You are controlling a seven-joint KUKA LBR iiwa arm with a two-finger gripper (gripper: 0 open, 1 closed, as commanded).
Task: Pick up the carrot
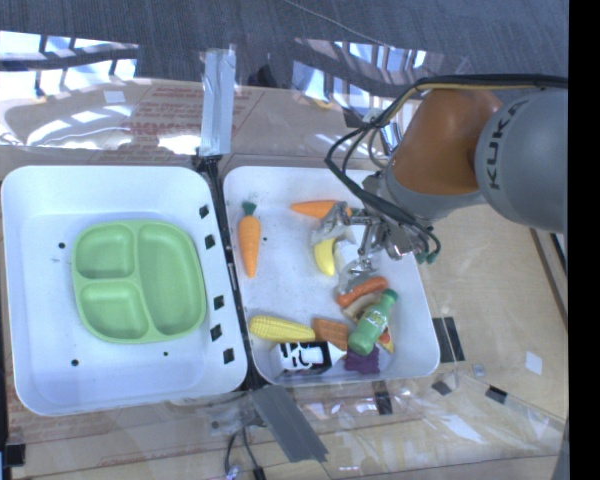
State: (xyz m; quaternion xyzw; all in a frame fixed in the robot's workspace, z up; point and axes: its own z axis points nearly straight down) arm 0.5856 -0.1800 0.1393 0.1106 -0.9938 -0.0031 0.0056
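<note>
Two white bins on the bench, right bin [280, 183] holds the food. Gripper [365, 258] hangs low mid-bin w/ fingers slightly spread, pinching nothing. Carrot [249, 240] lies alone near the left wall, well apart. Best approach imo: shift left, align across its width, descend clear of the wall, then close

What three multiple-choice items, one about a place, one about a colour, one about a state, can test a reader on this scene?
1. Where lies the carrot?
A. on the green plate
B. in the right bin, near its left wall
C. outside both bins

2. Which colour has the divided plate?
A. green
B. red
C. blue

3. How stands the carrot to the end effector?
A. between its fingers
B. apart from it, on the bin floor
C. lifted above the bin

Key: B, it lies beside the divider; A, the plate is light green; B, the end effector is over the banana.
</note>
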